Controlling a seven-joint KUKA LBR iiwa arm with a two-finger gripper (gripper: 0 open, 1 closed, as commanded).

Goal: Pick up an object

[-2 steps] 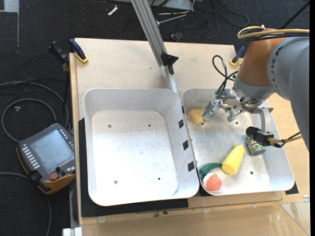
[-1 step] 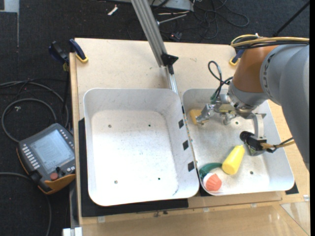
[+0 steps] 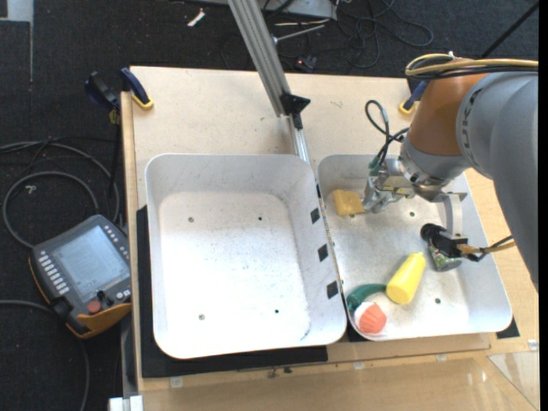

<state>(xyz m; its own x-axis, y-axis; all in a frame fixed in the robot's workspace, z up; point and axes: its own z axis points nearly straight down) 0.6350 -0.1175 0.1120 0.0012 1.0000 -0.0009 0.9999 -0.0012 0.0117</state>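
Bench (image 3: 214, 114) of pale board, seen from above in the camera view, carries two shallow white bins side by side. The left bin (image 3: 231, 255) shows a white floor flecked with small dark specks. The right bin (image 3: 377, 251) holds three things. A pale yellow block (image 3: 346, 202) lies in its far left part, close to the wall next to the left bin. A yellow bottle-shaped thing (image 3: 407, 278) lies tilted nearer the front, about mid-width of the bin. Just beside its lower end, in the front left corner, sits a round orange and white toy (image 3: 372, 318) with a green piece against its far side.

The grey arm (image 3: 488, 118) comes in from the right, with its orange band (image 3: 437, 110) above the wrist. The gripper (image 3: 370, 204) is down inside the right bin, with its tip just beside the right side of the block (whether it touches the block cannot be told). At this slant it also cannot be told whether the gripper is spread or pressed together. The bottle-shaped thing and the toy lie well apart from it, towards the front.

Outside the bins, a slanted metal rail (image 3: 261, 45) crosses the far edge of the bench and ends between the two bins. A clamp (image 3: 133, 88) with blue and yellow grips sits at the far left corner. On the dark floor to the left lies a grey control pendant (image 3: 81, 268) with a screen and an orange underside.
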